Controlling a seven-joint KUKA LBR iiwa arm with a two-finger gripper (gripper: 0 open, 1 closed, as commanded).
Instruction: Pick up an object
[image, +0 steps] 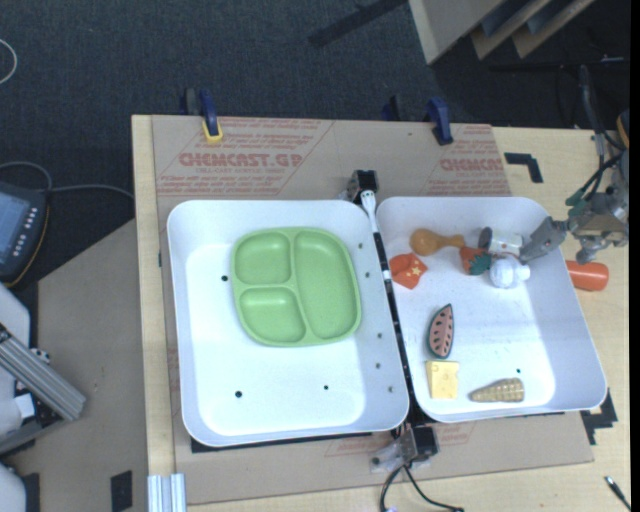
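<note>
The right bin (560, 330) holds several small toys. An orange pear-shaped piece (436, 240) and a red-orange piece (407, 268) lie at its back left. A watermelon slice (441, 331), a yellow cheese cube (443, 379) and a tan corn cob (497, 392) lie toward the front. A white ball (508, 274) and a small orange and teal toy (477, 260) sit near the back. My gripper (530, 248) reaches in from the right rim, just above and right of the white ball. I see nothing held in it.
The left bin (200, 380) holds a green divided plate (296, 286). The orange band of the arm (587, 275) hangs over the right bin's right rim. Blue clamps (210, 110) hold the cardboard base at the back.
</note>
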